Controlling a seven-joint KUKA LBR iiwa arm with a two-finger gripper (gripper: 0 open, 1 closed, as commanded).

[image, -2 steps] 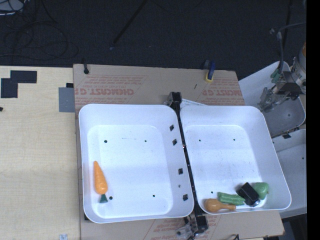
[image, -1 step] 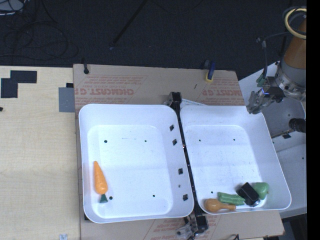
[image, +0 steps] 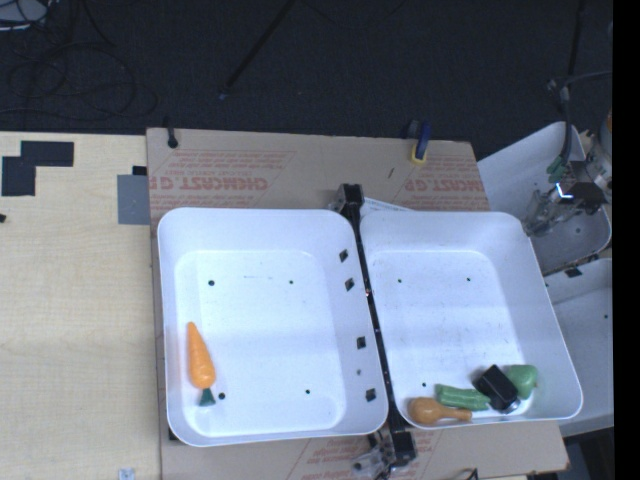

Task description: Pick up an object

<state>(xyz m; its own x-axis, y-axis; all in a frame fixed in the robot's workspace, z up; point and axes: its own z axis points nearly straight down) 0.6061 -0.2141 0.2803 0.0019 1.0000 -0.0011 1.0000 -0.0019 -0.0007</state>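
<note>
Listing contents: left bin (image: 330,230) holds one toy carrot (image: 200,358), lying lengthwise near its left wall, well apart from anything else. Right bin (image: 520,230) holds a green piece (image: 462,397), a black block (image: 497,387), a second green piece (image: 522,376) and an orange piece (image: 436,411), bunched in the near right corner, touching or overlapping. Judged easiest to take: the carrot, having clear space around it. Arm parked off the bench, right; grip state cannot be told.

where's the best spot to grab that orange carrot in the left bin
Grip the orange toy carrot across its thick middle, coming straight down from above. It lies flat and alone near the white left bin's left wall, long axis up-down in view, so close across its width.
</note>
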